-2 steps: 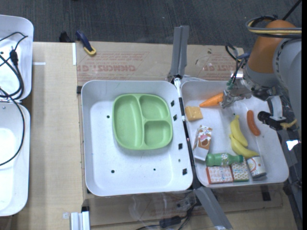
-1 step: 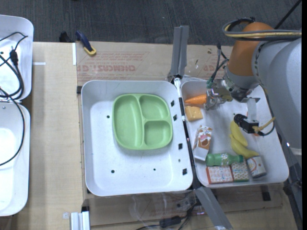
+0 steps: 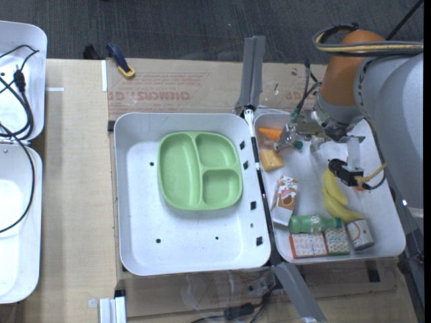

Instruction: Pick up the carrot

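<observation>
Hovering at the far corner of the right bin (image 3: 390,247), my hand (image 3: 291,138) sat just beside the carrot (image 3: 269,133); whether it was open or closed I could not tell. The carrot lay against the bin's far left wall, with a yellow wedge (image 3: 271,159) just in front of it. To do this well, I judged I should come down squarely over the carrot, staying off the wall and the wedge, then close and lift straight up. Bananas (image 3: 335,197) lay well apart.
</observation>
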Tool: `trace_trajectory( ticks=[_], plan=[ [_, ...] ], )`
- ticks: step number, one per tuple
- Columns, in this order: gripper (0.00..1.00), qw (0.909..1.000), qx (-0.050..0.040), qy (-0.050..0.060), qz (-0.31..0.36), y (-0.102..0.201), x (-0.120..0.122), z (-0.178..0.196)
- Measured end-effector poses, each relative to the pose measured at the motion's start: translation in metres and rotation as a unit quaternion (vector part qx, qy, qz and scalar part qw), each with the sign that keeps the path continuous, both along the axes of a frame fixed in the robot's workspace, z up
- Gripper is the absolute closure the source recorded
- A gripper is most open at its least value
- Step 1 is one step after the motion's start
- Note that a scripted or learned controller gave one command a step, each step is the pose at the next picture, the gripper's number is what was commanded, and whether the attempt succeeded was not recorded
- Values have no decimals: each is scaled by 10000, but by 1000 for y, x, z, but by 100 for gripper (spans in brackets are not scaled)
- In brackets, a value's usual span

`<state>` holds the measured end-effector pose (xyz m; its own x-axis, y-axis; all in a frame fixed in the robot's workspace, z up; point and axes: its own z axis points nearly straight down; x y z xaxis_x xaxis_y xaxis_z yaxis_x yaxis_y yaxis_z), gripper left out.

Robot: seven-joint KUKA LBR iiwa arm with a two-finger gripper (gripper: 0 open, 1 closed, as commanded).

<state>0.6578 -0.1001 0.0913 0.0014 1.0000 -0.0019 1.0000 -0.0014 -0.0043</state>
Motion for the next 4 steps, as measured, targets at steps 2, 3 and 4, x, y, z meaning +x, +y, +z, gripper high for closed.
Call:
trace_trajectory(
  ticks=[2,3,4],
  plan=[
    [100,9987,3,-26,-510,74,1,101],
    [0,9987,-1,-17,-513,74,1,100],
    [0,9983,2,-52,582,13,3,16]
  ],
)
